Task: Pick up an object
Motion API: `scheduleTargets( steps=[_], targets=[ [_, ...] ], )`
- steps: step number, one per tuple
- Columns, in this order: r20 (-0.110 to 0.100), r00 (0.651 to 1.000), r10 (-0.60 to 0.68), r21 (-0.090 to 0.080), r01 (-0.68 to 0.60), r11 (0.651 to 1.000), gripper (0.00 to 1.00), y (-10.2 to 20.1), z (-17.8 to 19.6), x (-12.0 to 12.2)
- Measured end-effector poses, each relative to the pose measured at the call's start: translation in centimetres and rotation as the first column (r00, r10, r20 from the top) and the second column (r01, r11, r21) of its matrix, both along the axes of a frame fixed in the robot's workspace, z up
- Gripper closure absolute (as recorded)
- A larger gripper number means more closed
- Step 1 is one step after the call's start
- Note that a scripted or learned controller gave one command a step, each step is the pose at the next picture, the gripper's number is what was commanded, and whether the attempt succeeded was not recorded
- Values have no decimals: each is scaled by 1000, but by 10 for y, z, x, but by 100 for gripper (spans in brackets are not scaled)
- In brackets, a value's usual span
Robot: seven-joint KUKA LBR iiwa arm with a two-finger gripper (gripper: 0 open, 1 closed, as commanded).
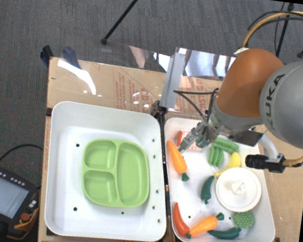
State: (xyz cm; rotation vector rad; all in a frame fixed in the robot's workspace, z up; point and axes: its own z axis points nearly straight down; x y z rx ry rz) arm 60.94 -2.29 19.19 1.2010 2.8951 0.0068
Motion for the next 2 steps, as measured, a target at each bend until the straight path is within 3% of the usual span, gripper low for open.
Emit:
scheduleTargets(
  steps=[1, 2],
  targets=[
    [-6, 992, -127, -1, 127, 992, 100, 21, 39, 27],
    [-10, 985, 175, -1, -175, 985, 100, -23, 18, -30]
  ],
)
